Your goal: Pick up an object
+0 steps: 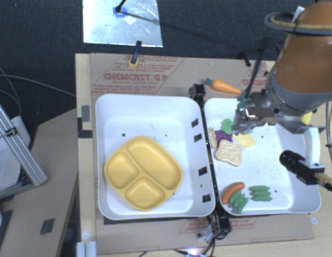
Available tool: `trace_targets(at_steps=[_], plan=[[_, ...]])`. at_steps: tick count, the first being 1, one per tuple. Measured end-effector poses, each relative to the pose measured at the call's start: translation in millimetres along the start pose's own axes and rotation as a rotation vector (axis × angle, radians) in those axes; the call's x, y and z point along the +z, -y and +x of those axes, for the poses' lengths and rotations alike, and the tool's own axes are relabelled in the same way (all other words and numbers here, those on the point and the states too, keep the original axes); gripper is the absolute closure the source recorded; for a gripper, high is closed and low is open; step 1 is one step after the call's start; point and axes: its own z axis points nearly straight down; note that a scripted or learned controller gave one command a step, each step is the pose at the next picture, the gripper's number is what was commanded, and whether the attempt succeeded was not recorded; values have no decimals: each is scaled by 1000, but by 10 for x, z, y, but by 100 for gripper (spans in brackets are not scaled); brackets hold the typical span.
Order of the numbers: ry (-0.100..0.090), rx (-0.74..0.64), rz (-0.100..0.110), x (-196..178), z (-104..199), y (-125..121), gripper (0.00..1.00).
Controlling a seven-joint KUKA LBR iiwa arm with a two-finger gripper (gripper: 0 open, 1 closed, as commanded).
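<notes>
My gripper (242, 123) hangs low over the upper left part of the right bin (300, 197), with the grey and orange arm reaching in from the right. Directly beneath and beside it lie a green leafy piece (227, 125), a purple piece (223, 136) and a pale yellow piece (245, 140), bunched close together. Just below them rests a slice of toy bread (229, 153). Near the bin's front edge are an orange sausage (232, 191), a dark green bunch (238, 202) and a green pea pod (260, 193). The gripper partly hides the yellow piece.
The left bin (155, 108) holds a yellow divided plate (142, 171). A toy carrot (225, 86) lies on the cardboard behind the right bin. A black cylinder (295, 165) juts over the right bin's right side. A metal frame (16, 149) stands at far left.
</notes>
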Motion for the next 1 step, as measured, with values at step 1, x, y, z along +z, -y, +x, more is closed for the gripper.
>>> trace_targets(at_steps=[1], plan=[[2, 2, 15, -177, 634, -181, 100]])
